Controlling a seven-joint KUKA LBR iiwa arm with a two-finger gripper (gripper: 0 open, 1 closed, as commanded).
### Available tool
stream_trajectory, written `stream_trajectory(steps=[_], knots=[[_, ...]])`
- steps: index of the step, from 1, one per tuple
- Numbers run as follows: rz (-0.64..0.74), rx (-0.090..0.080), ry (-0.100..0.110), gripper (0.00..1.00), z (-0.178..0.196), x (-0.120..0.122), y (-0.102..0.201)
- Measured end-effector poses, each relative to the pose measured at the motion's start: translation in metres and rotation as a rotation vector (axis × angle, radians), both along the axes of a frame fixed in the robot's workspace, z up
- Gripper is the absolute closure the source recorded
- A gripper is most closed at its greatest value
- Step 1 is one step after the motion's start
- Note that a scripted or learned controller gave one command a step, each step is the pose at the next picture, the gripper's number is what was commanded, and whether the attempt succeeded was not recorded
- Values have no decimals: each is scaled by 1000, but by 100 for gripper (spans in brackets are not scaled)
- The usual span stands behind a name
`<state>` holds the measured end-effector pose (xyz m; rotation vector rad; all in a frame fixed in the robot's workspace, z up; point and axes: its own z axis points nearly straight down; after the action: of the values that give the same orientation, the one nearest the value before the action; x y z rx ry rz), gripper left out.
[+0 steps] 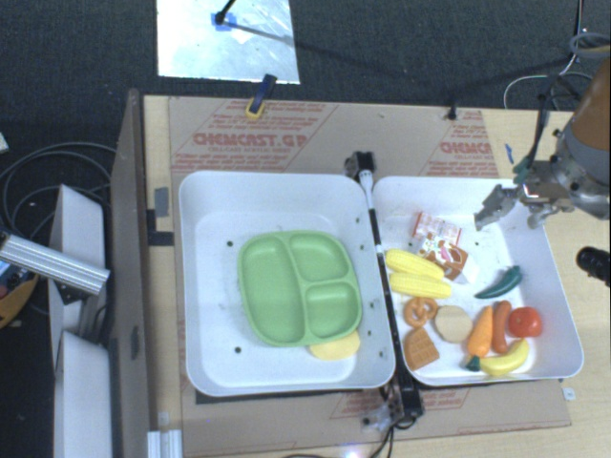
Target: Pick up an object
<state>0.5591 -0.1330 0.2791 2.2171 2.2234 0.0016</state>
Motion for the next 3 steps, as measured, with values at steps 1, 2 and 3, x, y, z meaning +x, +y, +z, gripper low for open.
stream_trajectory(steps=[1,2,3], knots=[[5,4,9,0,-131,7,43],[-1,-4,-22,0,-170,20,46],[3,-6,-27,0,-174,24,43]])
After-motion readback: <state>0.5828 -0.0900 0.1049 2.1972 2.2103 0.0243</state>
